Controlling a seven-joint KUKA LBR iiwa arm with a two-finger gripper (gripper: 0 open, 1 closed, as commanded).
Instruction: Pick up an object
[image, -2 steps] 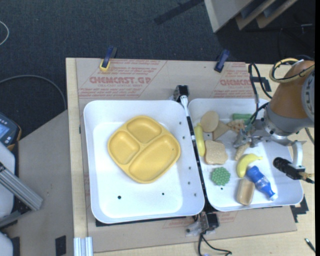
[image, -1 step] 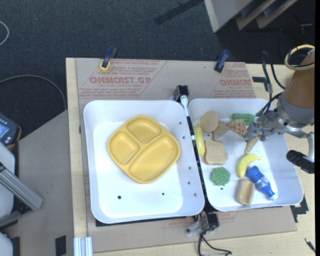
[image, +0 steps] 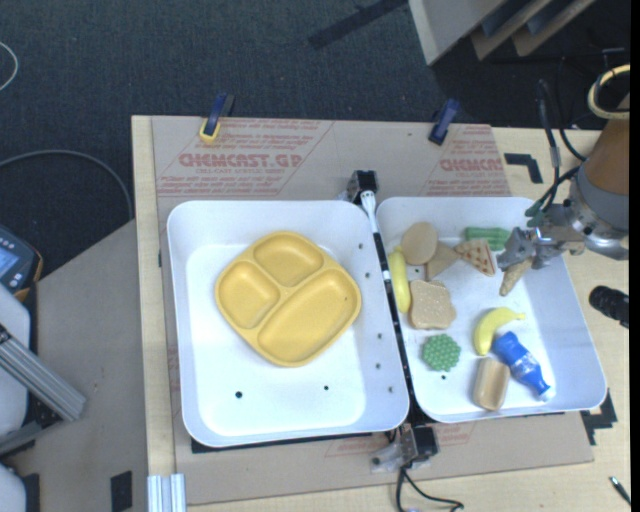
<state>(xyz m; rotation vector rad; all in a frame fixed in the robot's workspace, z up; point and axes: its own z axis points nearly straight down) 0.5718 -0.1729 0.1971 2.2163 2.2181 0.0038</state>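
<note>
My gripper (image: 527, 250) hangs over the back right part of the right bin (image: 575, 320), just right of a pizza slice (image: 478, 257) and a green piece (image: 486, 235). A small tan piece (image: 511, 279) lies directly below it; I cannot see whether they touch. Also in this bin are a round tan cookie (image: 419, 242), a yellow banana (image: 399, 281) by the left wall, a bread slice (image: 431, 305), a green broccoli head (image: 440, 352), a second banana (image: 495, 326), a blue bottle (image: 522, 364) and a tan cylinder (image: 489, 384).
The left bin (image: 200, 350) holds a yellow divided plate (image: 288, 297). A black divider rail (image: 385, 290) runs between the bins. Clamps sit at the bench's back edge. The arm's grey wrist (image: 605, 195) enters from the right.
</note>
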